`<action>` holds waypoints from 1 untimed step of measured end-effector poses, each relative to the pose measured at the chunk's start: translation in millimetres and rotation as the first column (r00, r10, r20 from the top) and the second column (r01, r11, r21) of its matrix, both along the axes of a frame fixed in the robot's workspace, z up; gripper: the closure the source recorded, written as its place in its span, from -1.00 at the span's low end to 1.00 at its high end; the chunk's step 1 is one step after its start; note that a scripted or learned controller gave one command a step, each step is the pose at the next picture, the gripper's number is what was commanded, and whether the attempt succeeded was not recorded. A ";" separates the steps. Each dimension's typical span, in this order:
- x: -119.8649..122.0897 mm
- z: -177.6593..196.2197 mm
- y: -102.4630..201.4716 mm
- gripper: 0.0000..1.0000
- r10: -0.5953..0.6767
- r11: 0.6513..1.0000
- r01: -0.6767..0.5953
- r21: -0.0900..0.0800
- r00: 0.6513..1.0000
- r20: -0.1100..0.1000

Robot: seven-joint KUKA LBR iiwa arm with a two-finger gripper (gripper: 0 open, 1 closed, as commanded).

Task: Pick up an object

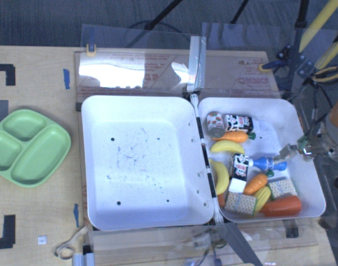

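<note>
1. The gripper (288, 151) comes in from the right, low over the right-hand shallow white bin (280, 112). Its metal tip points left toward the clutter, and from here I can't tell how it is set. Nothing I can see is in its hold.
2. I'd call this the approach step: over the pile and lining up, with no grasp made yet.
3. Nearest thing is the blue plastic bottle (264, 163), just left of and slightly below the tip, possibly touching it; I can't be sure.
4. Just beyond that are a small black-and-white cow-print carton (240, 165) and an orange plastic carrot (256, 183), packed close together.
5. Further left, a yellow toy banana (220, 177) lies along the bin wall; up top there's a silver can (215, 124).
6. Next move, I reckon: settle squarely over one piece and come straight down. In this crowding, neighbours could get nudged.
7. The left white bin (141, 159) sits alongside on the worktop (36, 71).
</note>
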State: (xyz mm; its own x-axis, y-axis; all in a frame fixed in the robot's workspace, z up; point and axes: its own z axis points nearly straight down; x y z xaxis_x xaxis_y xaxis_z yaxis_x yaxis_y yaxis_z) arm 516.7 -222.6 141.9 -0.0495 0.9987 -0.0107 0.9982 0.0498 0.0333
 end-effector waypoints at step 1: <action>0.3 15.5 -11.3 1.00 -0.010 1.000 0.011 -0.025 1.000 0.014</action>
State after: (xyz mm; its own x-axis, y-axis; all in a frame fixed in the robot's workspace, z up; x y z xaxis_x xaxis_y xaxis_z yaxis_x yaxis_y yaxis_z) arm 517.0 -233.8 157.4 -0.0386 0.9986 -0.0361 0.9981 0.0403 0.0462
